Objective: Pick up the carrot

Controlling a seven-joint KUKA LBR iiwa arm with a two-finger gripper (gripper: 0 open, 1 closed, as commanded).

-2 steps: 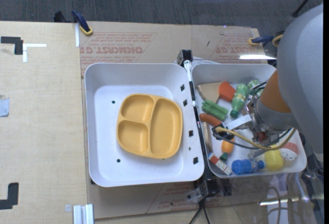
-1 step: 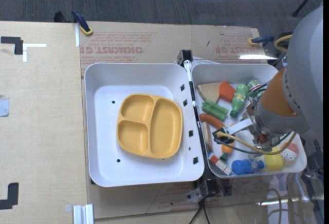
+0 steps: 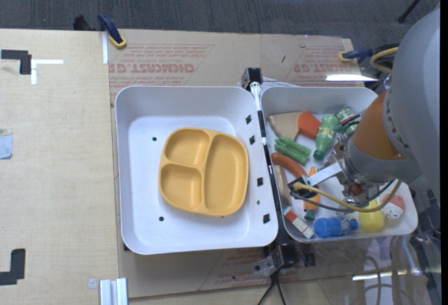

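Note:
The carrot [image 3: 288, 164] is a slim orange-red piece lying aslant in the left part of the right bin [image 3: 316, 90], just below a green vegetable [image 3: 292, 150]. My gripper [image 3: 330, 188] hangs low over the middle of that bin, to the right of the carrot's lower end and slightly below it. The grey wrist, its orange band and looping cables cover most of the gripper. A small orange bit [image 3: 311, 196] shows beside it, and I cannot make out what that bit is or whether it is held.
The left bin [image 3: 133, 157] holds a yellow divided plate [image 3: 204, 171]. Around the gripper lie an orange block [image 3: 308, 123], a green bottle [image 3: 325, 136], a beige wedge [image 3: 283, 125], a blue toy [image 3: 327, 227] and a yellow ball [image 3: 371, 220].

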